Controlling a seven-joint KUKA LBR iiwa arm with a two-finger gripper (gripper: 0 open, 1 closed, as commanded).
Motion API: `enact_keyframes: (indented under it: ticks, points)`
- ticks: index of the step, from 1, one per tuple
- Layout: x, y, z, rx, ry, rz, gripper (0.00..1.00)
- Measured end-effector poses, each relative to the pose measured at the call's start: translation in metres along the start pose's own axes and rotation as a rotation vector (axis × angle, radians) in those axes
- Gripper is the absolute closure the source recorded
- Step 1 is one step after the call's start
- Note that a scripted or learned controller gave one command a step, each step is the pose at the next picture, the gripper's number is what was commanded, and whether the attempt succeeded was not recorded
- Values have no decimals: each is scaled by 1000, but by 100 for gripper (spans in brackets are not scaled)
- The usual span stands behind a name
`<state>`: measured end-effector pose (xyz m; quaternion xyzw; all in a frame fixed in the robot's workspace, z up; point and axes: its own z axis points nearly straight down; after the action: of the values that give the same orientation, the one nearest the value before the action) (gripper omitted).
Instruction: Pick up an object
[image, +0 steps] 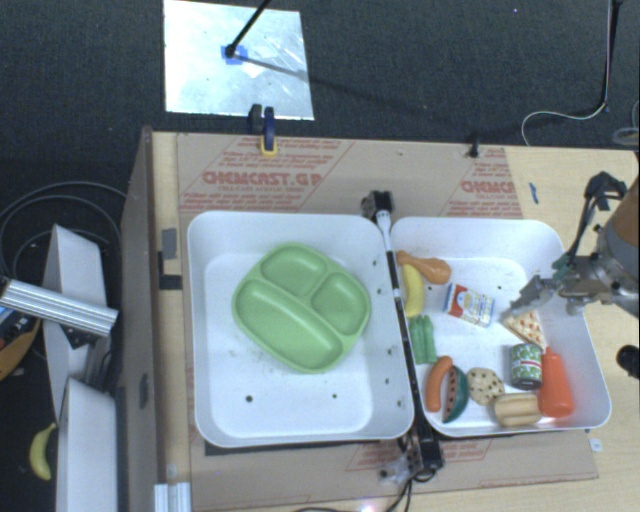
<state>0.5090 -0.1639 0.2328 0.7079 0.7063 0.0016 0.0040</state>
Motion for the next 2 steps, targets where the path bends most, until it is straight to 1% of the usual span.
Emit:
enact_keyframes:
  ticks: [1,2]
  points:
    - [-28,25,70,7,2,-2,0]
    - [-42,37,150,5,2,-3,0]
